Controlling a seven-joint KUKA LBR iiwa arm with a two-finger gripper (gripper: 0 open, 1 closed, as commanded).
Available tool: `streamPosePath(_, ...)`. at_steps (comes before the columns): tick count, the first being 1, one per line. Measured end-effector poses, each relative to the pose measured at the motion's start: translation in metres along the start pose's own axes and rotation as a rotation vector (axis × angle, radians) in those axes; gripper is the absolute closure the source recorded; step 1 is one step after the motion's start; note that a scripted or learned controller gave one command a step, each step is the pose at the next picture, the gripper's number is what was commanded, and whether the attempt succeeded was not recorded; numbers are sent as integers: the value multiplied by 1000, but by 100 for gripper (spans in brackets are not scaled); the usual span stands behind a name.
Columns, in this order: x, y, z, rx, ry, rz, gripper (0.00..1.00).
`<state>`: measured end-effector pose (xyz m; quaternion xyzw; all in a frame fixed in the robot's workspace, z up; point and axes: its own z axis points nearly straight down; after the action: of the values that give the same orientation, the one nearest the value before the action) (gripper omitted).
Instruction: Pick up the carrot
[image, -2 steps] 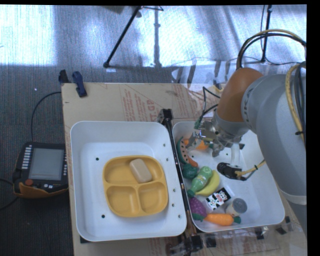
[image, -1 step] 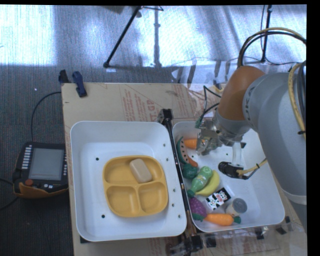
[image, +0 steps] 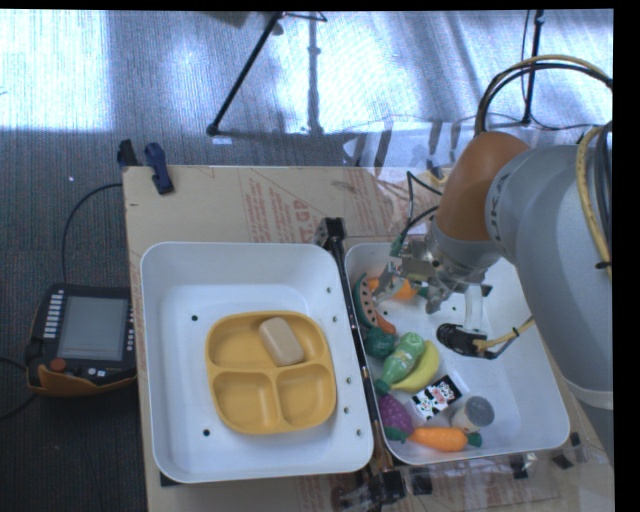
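I note the carrot (image: 442, 438) lying roughly at six o'clock from the gripper (image: 415, 283), long axis nine-to-three; finger state I cannot tell.

The arm (image: 540, 200) is reaching in from the right, its claw (image: 412, 282) hanging over the right bin (image: 530, 400) near its far-left corner. The carrot (image: 440, 438) is lying at the near edge. A yellow plate (image: 270, 375) is sitting in the left bin (image: 170, 300).

Overhead slanted view of both bins (image: 250, 262)
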<state>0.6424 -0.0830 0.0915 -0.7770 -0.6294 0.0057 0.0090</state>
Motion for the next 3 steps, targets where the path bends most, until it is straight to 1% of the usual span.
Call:
streamPosePath(1,0,0,-7,8,2,-1,100)
streamPosePath(2,0,-1,-7,8,1,-2,0)
streamPosePath(3,0,-1,-14,15,3,-3,100)
